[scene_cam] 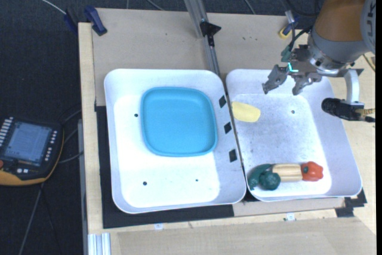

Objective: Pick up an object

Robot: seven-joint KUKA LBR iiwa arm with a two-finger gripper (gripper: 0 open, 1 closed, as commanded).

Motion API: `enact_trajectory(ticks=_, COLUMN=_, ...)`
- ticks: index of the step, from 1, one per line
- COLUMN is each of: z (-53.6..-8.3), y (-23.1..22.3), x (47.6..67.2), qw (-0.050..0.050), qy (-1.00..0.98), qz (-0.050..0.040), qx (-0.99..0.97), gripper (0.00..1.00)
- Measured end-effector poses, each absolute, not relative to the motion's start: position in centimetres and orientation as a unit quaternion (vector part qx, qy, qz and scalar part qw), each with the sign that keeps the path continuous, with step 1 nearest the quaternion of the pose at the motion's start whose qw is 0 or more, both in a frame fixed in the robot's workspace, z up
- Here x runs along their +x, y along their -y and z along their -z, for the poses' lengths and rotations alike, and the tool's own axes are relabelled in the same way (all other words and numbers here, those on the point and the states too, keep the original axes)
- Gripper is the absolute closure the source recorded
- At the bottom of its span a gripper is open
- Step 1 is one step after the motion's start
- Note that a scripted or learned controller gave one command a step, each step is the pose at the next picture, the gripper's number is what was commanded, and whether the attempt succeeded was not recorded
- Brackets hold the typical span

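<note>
We find three loose objects in the right bin [340, 146]. A pale yellow piece [246, 111] lies near the bin's left wall, about halfway along it and well apart from the others. Along the near edge sits a row of three touching or nearly touching items: a dark green piece [264, 178] at the left, a tan wooden cylinder [287, 172] in the middle, and a red piece [312, 171] at the right. We cannot tell whether these three are joined or merely lie end to end.

The hand [285, 82] hangs over the far part of the right bin, beyond and to the right of the yellow piece, and well apart from the row at the near edge. Its two fingers are spread, with a clear gap between them and nothing in that gap. The grey arm with its orange section [343, 3] reaches in from the right.

The left bin [119, 128] holds a shallow blue plate [179, 121], set towards its far right side. Both bins rest side by side on the wooden counter [149, 33]. A handheld control pendant [27, 149] lies on the dark floor to the left of the counter.
</note>
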State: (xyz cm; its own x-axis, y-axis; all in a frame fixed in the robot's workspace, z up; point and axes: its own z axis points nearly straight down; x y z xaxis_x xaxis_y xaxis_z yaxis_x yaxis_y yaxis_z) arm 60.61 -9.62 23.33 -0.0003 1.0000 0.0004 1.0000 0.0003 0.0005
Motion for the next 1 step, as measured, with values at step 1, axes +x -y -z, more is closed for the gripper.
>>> enact_trajectory(ticks=1, z=-23.32, y=9.62, x=60.61, qw=0.0, qy=-0.707, qz=-0.0003, qx=0.707, gripper=0.0)
